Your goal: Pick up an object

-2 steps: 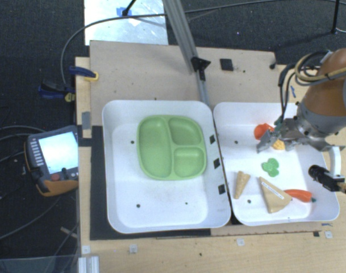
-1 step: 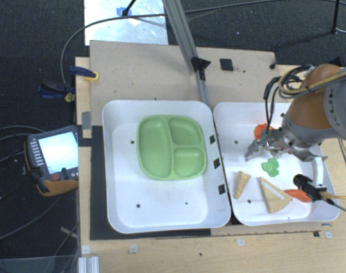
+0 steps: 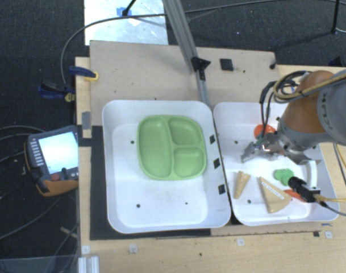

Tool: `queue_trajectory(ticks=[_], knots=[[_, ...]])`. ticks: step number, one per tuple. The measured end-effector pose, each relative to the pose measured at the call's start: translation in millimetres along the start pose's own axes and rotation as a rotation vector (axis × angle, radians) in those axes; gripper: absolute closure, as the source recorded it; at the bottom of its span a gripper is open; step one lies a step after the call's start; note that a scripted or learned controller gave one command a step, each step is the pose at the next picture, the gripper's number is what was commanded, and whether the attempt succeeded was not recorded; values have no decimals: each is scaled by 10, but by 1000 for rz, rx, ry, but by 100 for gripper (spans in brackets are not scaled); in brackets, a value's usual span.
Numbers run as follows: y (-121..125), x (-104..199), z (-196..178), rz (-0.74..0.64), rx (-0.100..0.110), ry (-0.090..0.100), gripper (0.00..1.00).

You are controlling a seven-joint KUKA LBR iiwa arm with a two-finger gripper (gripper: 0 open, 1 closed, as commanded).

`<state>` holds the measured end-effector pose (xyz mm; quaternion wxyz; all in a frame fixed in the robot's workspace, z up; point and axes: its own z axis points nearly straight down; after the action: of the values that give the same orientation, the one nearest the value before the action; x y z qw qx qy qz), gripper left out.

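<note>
Hovering low in the right bin [image 3: 229, 152], our gripper [image 3: 253, 152] has spread fingers gripping nothing; lower right we see tan wedges [image 3: 241, 183], a green piece [image 3: 283, 176].

The grey arm [image 3: 323, 104] reaches in from three o'clock, orange band uppermost; its hand [image 3: 255, 151] apparently points toward nine o'clock.

A single camera sits above the bench [image 3: 178, 73] and looks down at a slant, far enough back to take in both white bins: the left bin [image 3: 121, 203] at frame centre, the right bin [image 3: 235, 124] toward the right edge. The arm [image 3: 317, 110] enters from the right. The tilt seems slight, though that is hard to judge.
</note>
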<state>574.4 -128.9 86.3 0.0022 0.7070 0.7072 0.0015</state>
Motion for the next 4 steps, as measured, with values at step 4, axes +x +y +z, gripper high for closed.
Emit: queue_trajectory(ticks=[4], knots=[[34, 87, -1641, -5, 1, 0, 100]])
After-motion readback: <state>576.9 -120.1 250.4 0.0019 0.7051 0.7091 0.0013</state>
